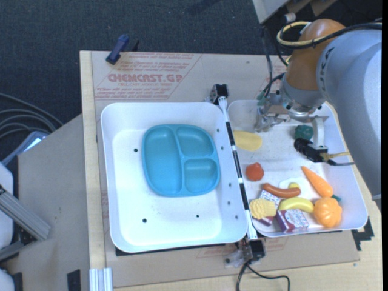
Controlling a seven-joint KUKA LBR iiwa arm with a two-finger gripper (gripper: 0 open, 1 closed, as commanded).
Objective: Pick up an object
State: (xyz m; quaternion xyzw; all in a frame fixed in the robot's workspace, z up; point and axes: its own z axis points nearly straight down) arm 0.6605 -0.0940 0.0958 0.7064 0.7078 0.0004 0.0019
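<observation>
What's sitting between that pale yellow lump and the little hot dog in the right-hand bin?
In the camera view, a small red-orange tomato-like piece lies between the pale yellow lump and the hot dog.

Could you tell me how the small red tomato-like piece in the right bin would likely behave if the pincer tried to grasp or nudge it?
The red piece looks round and smooth, so it would probably roll if nudged and might squirt out of a pinch. It looks like moulded toy food, so likely light and stiff. It lies apart from the yellow piece, leaving approach room.
</observation>
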